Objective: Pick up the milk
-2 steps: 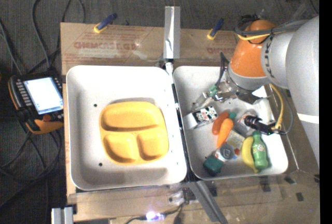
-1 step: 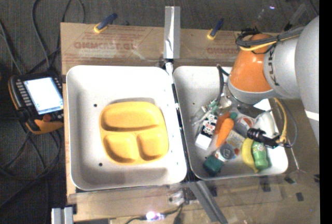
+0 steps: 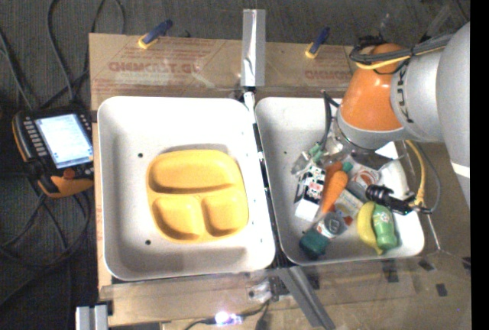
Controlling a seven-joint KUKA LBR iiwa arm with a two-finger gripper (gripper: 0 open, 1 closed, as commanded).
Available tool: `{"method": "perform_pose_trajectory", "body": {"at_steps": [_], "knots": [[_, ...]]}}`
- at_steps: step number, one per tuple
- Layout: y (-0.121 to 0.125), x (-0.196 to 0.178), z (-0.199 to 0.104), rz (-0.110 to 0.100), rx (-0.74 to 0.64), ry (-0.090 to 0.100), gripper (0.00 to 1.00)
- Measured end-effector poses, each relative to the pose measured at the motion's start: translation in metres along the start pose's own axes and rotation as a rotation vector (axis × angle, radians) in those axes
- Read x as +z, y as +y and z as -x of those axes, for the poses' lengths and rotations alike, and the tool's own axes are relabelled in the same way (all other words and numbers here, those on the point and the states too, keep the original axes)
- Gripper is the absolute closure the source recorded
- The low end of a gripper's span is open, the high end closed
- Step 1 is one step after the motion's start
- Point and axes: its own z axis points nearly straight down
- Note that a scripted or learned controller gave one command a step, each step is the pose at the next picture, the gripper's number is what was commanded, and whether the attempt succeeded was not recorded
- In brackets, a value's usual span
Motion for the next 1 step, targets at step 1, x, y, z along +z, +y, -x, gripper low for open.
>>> {"method": "perform_pose_trajectory", "body": {"at_steps": [1], "knots": [[-0.0197, -0.0819, -0.0806, -0.020, -0.131, 0.013, 1.00]]}}
